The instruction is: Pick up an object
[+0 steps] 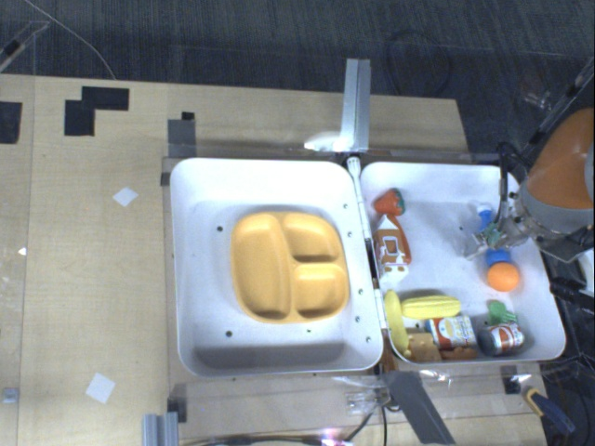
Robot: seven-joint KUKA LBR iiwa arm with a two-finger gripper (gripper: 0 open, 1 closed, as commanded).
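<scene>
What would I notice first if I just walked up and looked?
Probably the big yellow tray with three sections, sitting alone in the left bin. Next, the right bin, crowded with toy food, like an orange ball just below the gripper.

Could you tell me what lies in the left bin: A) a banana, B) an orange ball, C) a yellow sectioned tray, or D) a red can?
C: the yellow sectioned tray lies alone in the left bin, while the orange ball, red can and banana sit in the right bin.
</scene>
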